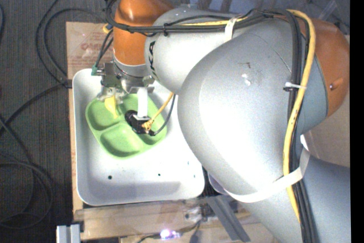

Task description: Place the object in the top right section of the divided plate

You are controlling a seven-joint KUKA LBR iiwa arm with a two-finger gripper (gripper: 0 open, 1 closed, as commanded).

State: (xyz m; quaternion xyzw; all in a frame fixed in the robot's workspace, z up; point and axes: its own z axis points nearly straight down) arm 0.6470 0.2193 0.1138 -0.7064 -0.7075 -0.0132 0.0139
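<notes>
- White shallow plastic bin (142, 179): it holds one green divided plastic plate (122, 142), which lies toward the bin's 11 o'clock corner.
- Green plate: one small yellow object (110, 103) lies in its 11 o'clock section, partly under the gripper. Its long axis seems to run roughly 12 to 6 o'clock; which end leads I cannot tell.
- Grey gripper (122, 94): it hangs over the plate's 12 o'clock rim, just beside the yellow object. Whether it is open or closed cannot be told.
- Count, where the arm does not cover: one bin, one plate, one yellow object.
</notes>
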